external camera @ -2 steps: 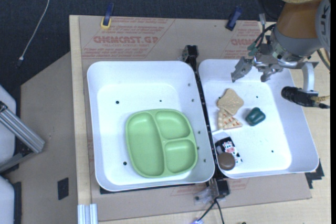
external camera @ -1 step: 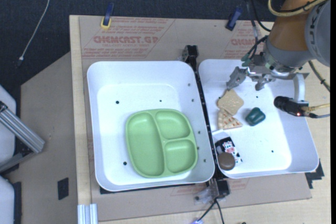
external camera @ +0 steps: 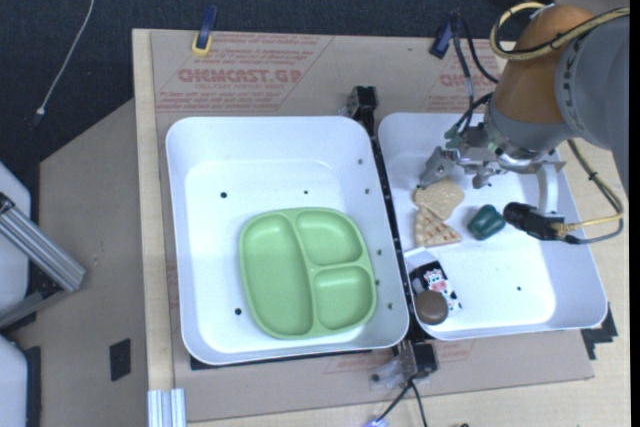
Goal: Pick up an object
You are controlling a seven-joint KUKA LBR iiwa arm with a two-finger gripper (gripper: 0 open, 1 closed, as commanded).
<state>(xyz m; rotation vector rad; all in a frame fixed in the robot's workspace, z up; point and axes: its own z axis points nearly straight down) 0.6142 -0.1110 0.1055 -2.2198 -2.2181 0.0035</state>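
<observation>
My gripper point(external camera: 447, 165) hangs low over the upper part of the right bin point(external camera: 520, 300), reaching in from the right. Its tip is just above and touching the edge of a tan waffle-like piece point(external camera: 441, 199). A second tan waffle piece point(external camera: 436, 231) lies right below the first. A small teal object point(external camera: 487, 221) rests to the right of them. Near the bin's front left corner lie a black-and-white toy point(external camera: 434, 279) and a brown round object point(external camera: 432, 309). Nothing is visibly held.
The left bin point(external camera: 200, 165) holds a green divided plate point(external camera: 306, 271) in its front half. A black divider point(external camera: 385, 205) runs between the bins. Bare floor lies at the right bin's front right.
</observation>
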